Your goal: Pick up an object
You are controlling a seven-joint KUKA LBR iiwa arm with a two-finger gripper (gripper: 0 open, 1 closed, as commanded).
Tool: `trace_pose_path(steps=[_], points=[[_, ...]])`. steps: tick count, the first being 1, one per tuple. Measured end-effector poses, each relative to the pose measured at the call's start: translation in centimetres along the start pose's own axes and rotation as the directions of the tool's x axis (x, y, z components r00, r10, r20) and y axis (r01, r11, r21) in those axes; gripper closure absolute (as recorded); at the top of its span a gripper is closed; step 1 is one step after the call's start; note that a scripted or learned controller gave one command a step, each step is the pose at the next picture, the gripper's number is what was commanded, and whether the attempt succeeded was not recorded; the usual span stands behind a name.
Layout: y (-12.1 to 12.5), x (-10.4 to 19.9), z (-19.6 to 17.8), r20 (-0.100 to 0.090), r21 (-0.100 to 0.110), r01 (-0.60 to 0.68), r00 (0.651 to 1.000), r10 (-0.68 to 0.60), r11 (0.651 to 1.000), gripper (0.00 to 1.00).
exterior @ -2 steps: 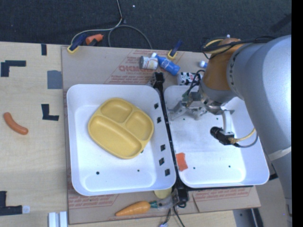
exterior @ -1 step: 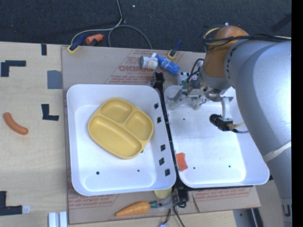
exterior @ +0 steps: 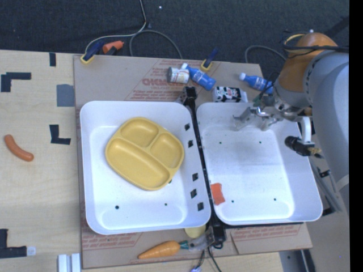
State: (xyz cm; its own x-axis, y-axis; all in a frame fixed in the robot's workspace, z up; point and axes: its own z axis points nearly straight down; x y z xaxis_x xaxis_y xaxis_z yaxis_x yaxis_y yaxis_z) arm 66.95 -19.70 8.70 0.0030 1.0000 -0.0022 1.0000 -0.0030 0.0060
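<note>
Pincer (exterior: 252, 118) hangs over the far edge of the right bin (exterior: 295, 208), and whether it is wide or narrow I cannot tell; nothing shows in it. My likeliest target, the small orange block (exterior: 217, 194), lies at that bin's near left side, well apart from me. I judge this the approach step: next I must travel nearward and left, then descend. Left bin (exterior: 93, 152) holds a yellow divided tray (exterior: 144, 152). Around the desk (exterior: 34, 208) lie bottles (exterior: 201, 77), a carrot (exterior: 160, 249) and a sausage (exterior: 18, 148).
</note>
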Motion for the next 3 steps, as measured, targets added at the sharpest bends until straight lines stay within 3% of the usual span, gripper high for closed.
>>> trace_pose_path(steps=[1, 2, 3], points=[[-5.0, 7.3, -0.1, 0.001, 0.002, 0.006, 1.000, -0.006, 1.000, 0.00], [-1.8, 10.0, 0.1, -0.001, 0.003, 0.006, 1.000, -0.006, 1.000, 0.00], [0.0, 9.1, 0.1, -0.003, 0.005, 0.006, 1.000, -0.006, 1.000, 0.00]])
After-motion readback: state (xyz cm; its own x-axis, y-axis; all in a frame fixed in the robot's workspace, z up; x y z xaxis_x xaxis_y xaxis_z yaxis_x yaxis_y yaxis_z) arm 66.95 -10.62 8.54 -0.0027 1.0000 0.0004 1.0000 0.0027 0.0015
